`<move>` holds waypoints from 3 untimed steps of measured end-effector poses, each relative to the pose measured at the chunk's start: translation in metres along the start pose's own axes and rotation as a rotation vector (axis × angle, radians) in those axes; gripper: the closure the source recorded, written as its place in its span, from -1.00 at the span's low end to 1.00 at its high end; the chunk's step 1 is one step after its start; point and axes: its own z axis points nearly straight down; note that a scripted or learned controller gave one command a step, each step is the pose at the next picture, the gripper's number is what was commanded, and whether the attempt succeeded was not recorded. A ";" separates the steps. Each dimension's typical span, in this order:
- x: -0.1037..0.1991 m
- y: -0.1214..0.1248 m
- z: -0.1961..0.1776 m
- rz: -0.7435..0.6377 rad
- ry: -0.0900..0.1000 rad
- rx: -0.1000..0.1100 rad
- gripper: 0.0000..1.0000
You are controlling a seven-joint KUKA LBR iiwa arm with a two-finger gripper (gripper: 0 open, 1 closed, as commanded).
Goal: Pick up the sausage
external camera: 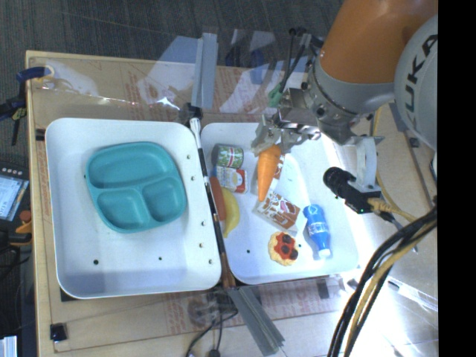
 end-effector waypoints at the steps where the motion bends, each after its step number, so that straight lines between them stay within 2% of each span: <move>1: -0.161 -0.020 -0.054 -0.098 0.001 0.002 1.00; 2: -0.099 -0.043 -0.004 0.274 0.000 0.007 1.00; 3: -0.097 -0.043 -0.012 0.266 -0.001 0.012 1.00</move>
